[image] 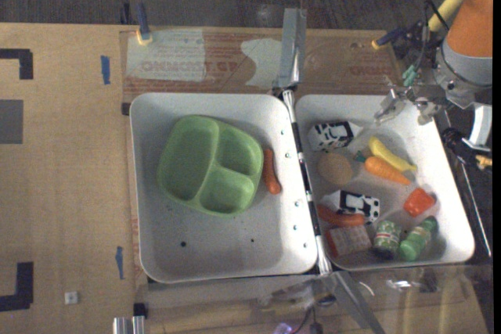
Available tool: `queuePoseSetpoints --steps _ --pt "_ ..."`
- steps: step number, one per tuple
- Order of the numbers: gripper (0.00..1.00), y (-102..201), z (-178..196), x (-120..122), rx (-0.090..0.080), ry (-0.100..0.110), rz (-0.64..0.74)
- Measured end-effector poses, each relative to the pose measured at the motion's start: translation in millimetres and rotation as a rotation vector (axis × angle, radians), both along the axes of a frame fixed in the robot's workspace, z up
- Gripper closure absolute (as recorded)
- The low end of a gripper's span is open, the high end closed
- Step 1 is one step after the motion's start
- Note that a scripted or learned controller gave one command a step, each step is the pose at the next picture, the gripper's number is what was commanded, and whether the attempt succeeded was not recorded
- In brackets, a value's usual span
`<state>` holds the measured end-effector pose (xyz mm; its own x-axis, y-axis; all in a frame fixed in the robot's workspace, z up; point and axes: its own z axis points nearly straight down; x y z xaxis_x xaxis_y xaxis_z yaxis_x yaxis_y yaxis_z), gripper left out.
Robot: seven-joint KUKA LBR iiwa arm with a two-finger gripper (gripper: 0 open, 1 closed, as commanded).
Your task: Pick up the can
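The can (385, 238) is small with a green label and a dark top. It sits near the front edge of the right bin (454, 192), between a brown block (349, 241) and a green bottle (416, 240). My gripper (407, 107) hangs over the bin's back right corner, far from the can. It is open, with nothing between its fingers. The grey arm with its orange band (472, 27) rises behind it at the right edge.
The right bin also holds two cow-patterned cartons (335, 134) (358, 204), a potato (337, 167), a banana (390, 154), a carrot (385, 169), a red piece (419, 202) and a sausage (338, 217). The left bin (156, 246) holds a green divided plate (210, 164) and an orange sausage (271, 171).
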<state>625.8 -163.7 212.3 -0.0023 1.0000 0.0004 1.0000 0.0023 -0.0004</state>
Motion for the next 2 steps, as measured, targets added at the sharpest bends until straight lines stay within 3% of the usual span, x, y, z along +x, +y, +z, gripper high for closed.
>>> queuePoseSetpoints --steps 1,2 --pt "0.0 51 -110 -69 0.0 0.002 -0.042" --pt "0.0 75 -26 32 -0.001 -0.003 -0.236"
